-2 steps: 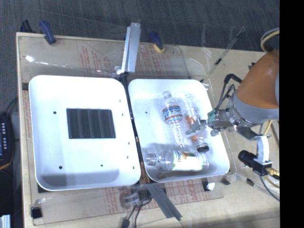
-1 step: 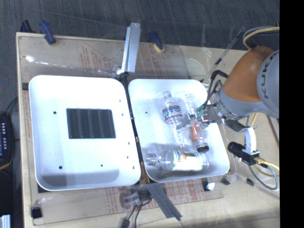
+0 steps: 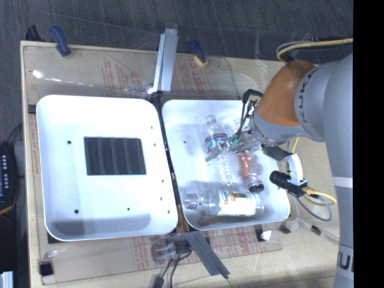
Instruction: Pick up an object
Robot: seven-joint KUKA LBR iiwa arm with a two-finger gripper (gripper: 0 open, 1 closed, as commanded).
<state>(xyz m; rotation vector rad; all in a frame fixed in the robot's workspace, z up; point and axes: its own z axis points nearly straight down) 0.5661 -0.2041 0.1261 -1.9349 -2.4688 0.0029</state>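
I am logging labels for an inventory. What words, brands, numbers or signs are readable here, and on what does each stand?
None can be read.
Red print on the bench board: too faint and blurred to read.
Label on the lying bottle: white and green, text too small.
Label on the upright-lying clear bottle: blue-green band, text blurred.
Orange-labelled bottle: no legible text.

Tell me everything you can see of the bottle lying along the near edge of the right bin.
The bottle is clear plastic, apparently empty, lying on its side along the right bin's near wall. A white label with green and orange print wraps its middle. Its narrow end points toward the left bin; its other end lies near a small dark cap. Another clear bottle lies just beyond it; whether they touch is unclear.
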